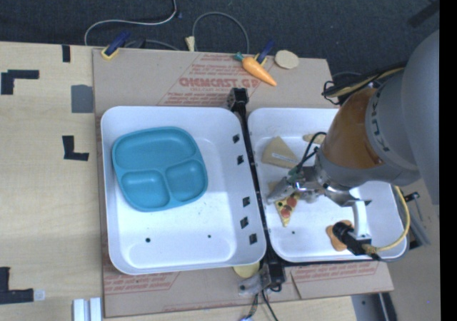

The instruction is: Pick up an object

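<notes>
Your end effector (285, 191) sits low in the right bin (314, 250), just above the pizza slice (286, 210), but you cannot tell how far it is spread or whether it grips anything. A tan wedge (278, 152) lies just behind it (near the divider), an orange piece (338, 235) sits by the front wall, and the blue divided plate (158, 167) rests in the left bin (178, 248).

Two bins sit side by side on the surface (43, 191). A divided plate (159, 167) lies in the left bin (178, 245). In the right bin (314, 250) a wedge (277, 151) lies behind a pizza slice (286, 210), with the tool (280, 192) between them. A carrot (258, 70) rests behind the bins.
</notes>
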Robot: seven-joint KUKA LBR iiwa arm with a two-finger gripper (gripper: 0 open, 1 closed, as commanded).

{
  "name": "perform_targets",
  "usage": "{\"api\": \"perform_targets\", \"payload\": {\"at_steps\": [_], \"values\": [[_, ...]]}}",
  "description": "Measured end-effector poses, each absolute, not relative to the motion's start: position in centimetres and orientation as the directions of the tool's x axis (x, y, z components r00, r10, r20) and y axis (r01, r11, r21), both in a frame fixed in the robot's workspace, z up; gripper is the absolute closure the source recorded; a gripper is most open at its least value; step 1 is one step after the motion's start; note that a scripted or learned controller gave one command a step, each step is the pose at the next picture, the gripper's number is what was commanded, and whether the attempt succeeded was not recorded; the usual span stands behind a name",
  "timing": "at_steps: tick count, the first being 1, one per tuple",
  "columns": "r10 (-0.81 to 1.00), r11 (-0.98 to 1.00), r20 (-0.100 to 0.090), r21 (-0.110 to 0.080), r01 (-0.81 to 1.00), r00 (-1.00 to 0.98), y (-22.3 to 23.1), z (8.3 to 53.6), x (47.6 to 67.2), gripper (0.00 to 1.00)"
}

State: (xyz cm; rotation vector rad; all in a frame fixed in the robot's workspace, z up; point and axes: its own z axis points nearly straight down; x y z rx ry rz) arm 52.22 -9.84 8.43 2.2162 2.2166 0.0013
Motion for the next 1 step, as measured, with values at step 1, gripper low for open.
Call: {"api": "perform_targets", "payload": {"at_steps": [1], "values": [[1.000, -0.001, -0.005, 0.006, 1.000, 0.001, -10.00, 9.70, 52.35, 1.00]]}}
